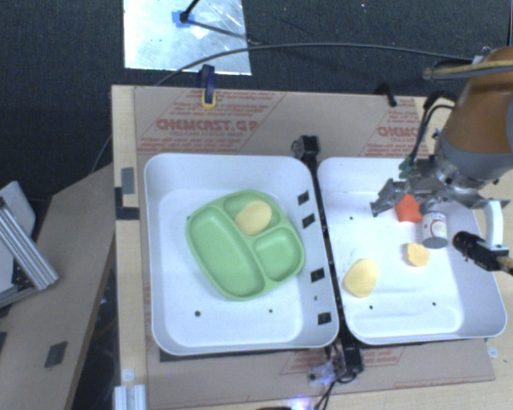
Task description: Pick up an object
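Fixed overhead view, one moment. Two white bins sat side by side on the counter (265, 114).

Left bin (175, 314): a green divided tray (231, 259) lay with its long axis running from upper left to lower right. A pale yellow rounded piece (255, 217) rested in its upper compartment.

Right bin (462, 314): the arm (487, 109) reached in from the right, with the end effector (402, 196) low over the bin's upper middle. Whether it was apart or together could not be told; the grey metal parts overlapped there. An orange-red object (409, 209) sat directly under or against the end effector, partly covered by it; it looked short and blocky, its longer side roughly upright in the view, but its ends were not clear. Whether it was gripped or merely lying beneath could not be told.

Just right and below the orange-red object stood a small white cylindrical item (435, 228) with a label, its axis near vertical in the view. Below it lay a small yellow chunk (417, 254). A larger yellow rounded piece (360, 277) lay near the bin's left wall, elongated slightly from lower left to upper right, apart from the others.
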